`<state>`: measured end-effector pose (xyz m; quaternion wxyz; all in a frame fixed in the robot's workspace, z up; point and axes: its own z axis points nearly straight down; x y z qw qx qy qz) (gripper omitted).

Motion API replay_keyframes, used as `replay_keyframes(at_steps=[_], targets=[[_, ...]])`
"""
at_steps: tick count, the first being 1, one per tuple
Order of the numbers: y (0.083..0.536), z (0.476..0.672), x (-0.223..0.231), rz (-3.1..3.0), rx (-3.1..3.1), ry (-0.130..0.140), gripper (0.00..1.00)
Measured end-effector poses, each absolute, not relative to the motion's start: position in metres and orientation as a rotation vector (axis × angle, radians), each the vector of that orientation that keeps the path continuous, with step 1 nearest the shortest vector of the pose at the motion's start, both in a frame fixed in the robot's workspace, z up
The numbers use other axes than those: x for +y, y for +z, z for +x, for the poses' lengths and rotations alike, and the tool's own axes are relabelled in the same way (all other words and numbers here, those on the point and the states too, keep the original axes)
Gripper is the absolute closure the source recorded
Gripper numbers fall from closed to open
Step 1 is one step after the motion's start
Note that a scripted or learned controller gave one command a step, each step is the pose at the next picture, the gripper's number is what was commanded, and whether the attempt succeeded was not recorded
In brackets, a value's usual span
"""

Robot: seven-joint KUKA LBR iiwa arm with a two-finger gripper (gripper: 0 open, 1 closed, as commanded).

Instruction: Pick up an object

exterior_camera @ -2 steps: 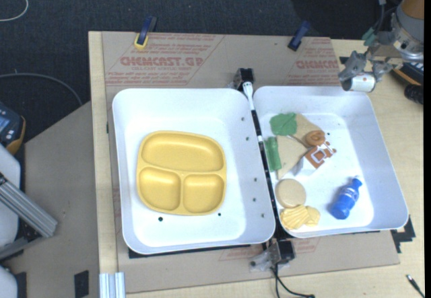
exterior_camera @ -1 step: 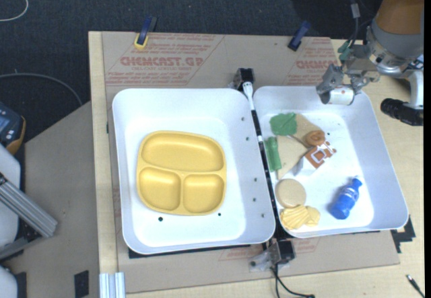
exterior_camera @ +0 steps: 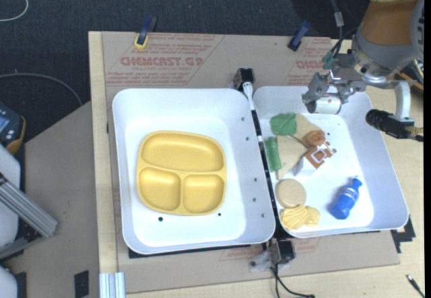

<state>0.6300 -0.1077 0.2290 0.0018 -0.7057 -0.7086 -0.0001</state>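
My gripper (exterior_camera: 327, 96) hangs over the far edge of the right bin (exterior_camera: 384, 155), above and to the right of the objects. A small white shape (exterior_camera: 328, 105) shows at its tip; whether it is a held thing is unclear. Below it lie a green lump (exterior_camera: 284, 123), a green stick (exterior_camera: 273, 153), a brown round piece (exterior_camera: 313, 136), and a brown-and-white piece (exterior_camera: 322, 154). Nearer the front are a tan disc (exterior_camera: 291, 192), a yellow ruffled piece (exterior_camera: 300, 216) and a blue bottle (exterior_camera: 345, 199).
The left bin (exterior_camera: 128, 122) holds a yellow divided plate (exterior_camera: 182, 171). A ridge with clips (exterior_camera: 256, 149) separates the two bins. Two clamps (exterior_camera: 143, 33) (exterior_camera: 298, 35) sit at the board's far edge.
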Motion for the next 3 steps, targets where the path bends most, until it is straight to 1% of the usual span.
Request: replay_keyframes(at_steps=[1, 2, 3], targets=[[0.217, 0.62, -0.08, -2.215, -2.222, 0.002, 1.0], [0.228, 0.632, -0.068, -2.221, -2.226, -0.004, 1.0], [0.235, 0.621, -0.077, -2.222, -2.221, 0.0, 1.0]])
